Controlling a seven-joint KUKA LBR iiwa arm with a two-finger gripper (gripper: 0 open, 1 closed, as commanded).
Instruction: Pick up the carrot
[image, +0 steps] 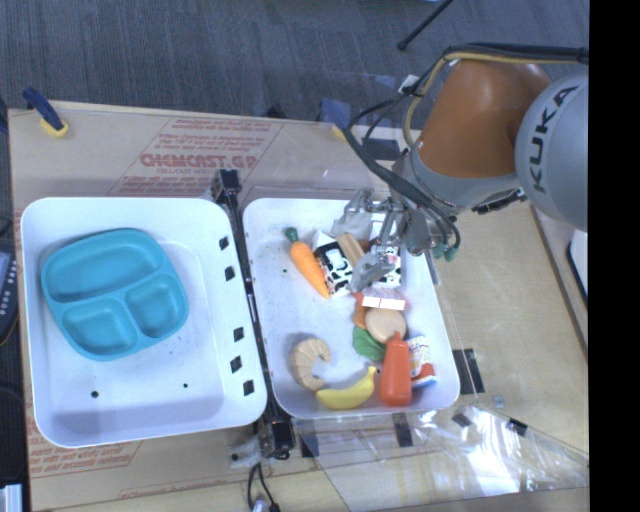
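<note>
The carrot (307, 265) is orange with a green top and lies slanted in the upper left part of the right bin (268, 330). My gripper (378, 262) hangs over the right bin's upper right part, to the right of the carrot and apart from it. It hovers above a black-and-white carton (336, 266) and other toys. Nothing shows between its fingers.
Toy food crowds the right bin: a croissant (309, 361), a banana (347, 392), a red bottle (396, 370), a round bun (385, 324) and a green piece (367, 343). A blue divided tray (113, 292) lies in the left bin (60, 410).
</note>
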